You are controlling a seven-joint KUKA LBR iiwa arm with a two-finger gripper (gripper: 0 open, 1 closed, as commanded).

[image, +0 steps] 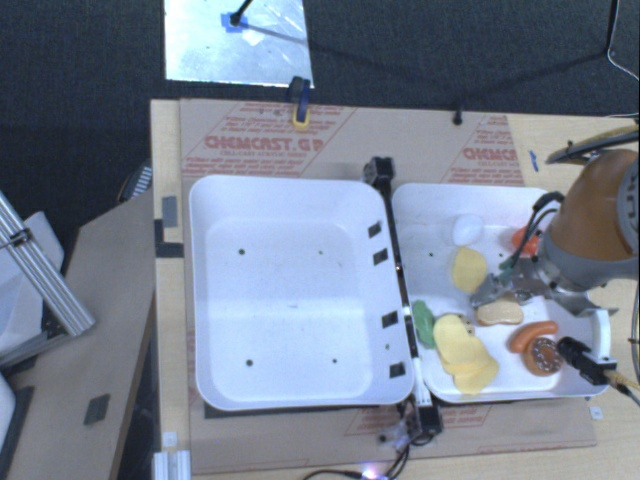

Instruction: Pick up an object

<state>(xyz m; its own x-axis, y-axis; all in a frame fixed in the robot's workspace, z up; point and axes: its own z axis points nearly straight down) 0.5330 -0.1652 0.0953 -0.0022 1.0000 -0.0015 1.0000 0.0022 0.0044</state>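
Bread roll (499, 313), tan and oval, lies in the right bin (432, 218) near its middle, and the claw (497, 290) hangs low just above and beside it. The claw's metal tips look close to the roll's upper edge, but whether they touch it, and how wide the claw stands, I cannot tell from this slanted view; nothing can be seen gripped. The grey arm (590, 233) with its orange band reaches in from the right over that bin. Around the roll lie a yellow piece (468, 268) just to its upper left, a white round thing (467, 230) farther up, a pile of yellow slices (463, 353) at the lower left, and a green piece (424, 321) against the bin's left wall. A sausage (530, 336) and a brown doughnut (544, 355) sit to the lower right. The left bin (290, 288) stands alongside on the counter (265, 133).
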